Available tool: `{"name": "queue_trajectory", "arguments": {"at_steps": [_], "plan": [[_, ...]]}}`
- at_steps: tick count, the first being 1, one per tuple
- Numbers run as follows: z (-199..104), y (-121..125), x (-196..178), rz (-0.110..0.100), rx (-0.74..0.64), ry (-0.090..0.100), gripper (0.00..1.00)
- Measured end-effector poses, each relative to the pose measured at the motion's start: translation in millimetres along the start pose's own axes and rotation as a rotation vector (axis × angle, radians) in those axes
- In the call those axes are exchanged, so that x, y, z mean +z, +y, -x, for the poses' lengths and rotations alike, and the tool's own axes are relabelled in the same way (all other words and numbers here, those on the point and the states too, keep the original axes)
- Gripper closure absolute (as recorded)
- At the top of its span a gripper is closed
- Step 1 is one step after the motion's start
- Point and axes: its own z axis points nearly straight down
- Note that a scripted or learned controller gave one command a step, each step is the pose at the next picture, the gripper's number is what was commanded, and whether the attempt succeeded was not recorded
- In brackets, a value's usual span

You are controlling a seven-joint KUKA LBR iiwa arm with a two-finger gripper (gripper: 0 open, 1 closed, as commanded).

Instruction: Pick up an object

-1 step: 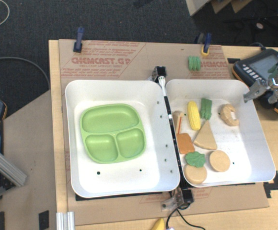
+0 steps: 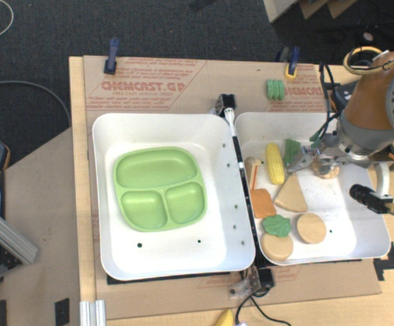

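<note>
red "chemcast g.p." lettering repeats on the brown board (image 2: 156, 80) beneath the bins.

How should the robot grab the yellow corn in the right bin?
Probably across the middle of the corn, from straight above. It lies flat, long and narrow, pointing up and down the view, so fingers closing on its left and right sides would fit. Green pieces crowd its right side, so go carefully.

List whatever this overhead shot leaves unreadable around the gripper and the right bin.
- Gripper, camera view: its fingers are small and blurred against clutter, so their state is unreadable.
- Brown round object by the gripper: partly covered by the wrist, identity unclear.
- Green piece beside the corn cob: partly hidden by the gripper.
- Yellow object: cut off by the bottom edge.
</note>
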Motion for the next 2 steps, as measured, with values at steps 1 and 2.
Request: {"name": "queue_trajectory", "arguments": {"at_steps": [1,2], "plan": [[3.1,0.8,-18.1,0.009,0.003,-0.005,1.0],[-77.4,-2.5,-61.5,0.01,-0.001,-0.003,1.0]]}}
